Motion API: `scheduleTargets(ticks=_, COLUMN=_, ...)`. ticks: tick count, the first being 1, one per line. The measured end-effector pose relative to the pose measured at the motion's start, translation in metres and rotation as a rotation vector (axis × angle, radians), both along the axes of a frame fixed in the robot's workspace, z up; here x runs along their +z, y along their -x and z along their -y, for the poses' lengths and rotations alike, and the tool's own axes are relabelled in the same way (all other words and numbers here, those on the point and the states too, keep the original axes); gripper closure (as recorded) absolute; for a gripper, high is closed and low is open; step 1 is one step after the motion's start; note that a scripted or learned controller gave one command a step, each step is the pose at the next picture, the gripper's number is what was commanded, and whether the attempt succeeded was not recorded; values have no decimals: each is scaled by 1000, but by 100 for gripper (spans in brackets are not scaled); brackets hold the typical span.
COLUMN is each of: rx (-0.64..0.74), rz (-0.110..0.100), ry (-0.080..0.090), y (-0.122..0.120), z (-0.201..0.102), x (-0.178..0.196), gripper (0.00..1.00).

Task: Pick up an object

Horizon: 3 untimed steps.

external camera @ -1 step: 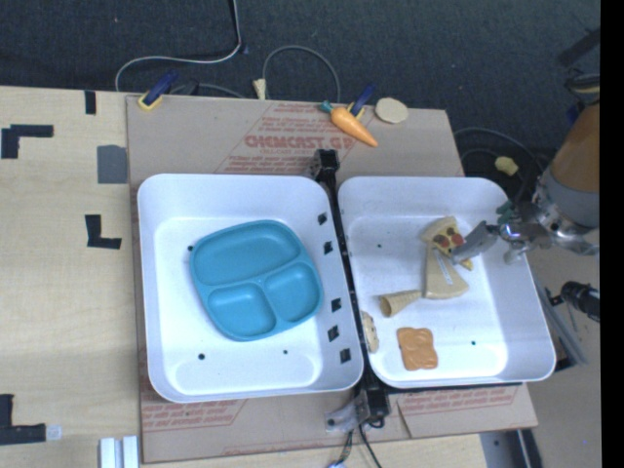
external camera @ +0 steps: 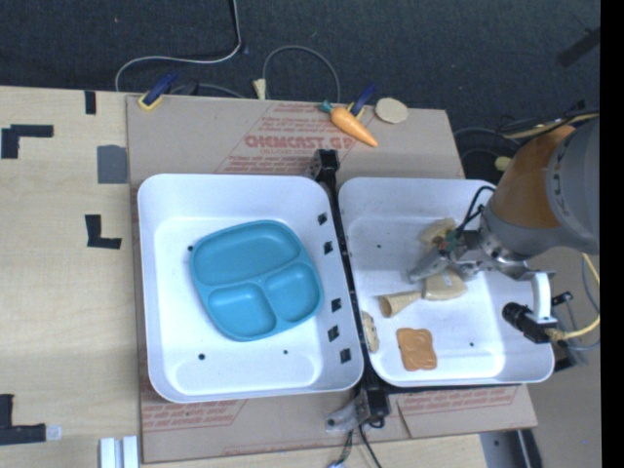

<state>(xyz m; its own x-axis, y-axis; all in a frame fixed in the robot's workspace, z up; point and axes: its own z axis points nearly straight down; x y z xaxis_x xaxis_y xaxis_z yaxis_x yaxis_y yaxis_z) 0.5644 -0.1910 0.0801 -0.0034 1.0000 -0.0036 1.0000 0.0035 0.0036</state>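
Observation:
In the right bin [external camera: 390, 208], my gripper [external camera: 429, 265] reaches in from the right, low over the bin's middle. Directly around it lie pale food pieces: one [external camera: 438, 231] just above it, another [external camera: 444, 289] just below it, and a cone-shaped tan piece [external camera: 397, 303] to its lower left. A brown toast-like slice [external camera: 417, 349] lies near the bin's front. A small pale piece [external camera: 370, 330] rests against the bin's left wall. The left bin [external camera: 166, 213] holds a blue divided plate [external camera: 255, 279].
An orange toy carrot [external camera: 352, 126] and a pale round disc [external camera: 392, 111] lie on the cardboard behind the bins. Cables run along the back edge. The arm's orange band [external camera: 531, 178] and grey wrist stand over the right bin's right side.

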Motion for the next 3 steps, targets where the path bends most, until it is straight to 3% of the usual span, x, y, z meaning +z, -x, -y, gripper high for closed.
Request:
scheduleTargets(ticks=1, rx=-1, rz=1, ry=1, y=-52, z=-45, x=7, gripper=0)
scheduleTargets(ticks=2, rx=-6, rz=-1, ry=-1, y=-47, z=20, x=59, gripper=0)
scheduleTargets(ticks=3, rx=-2, rz=0, ry=2, y=-33, z=-3, x=3, gripper=0)
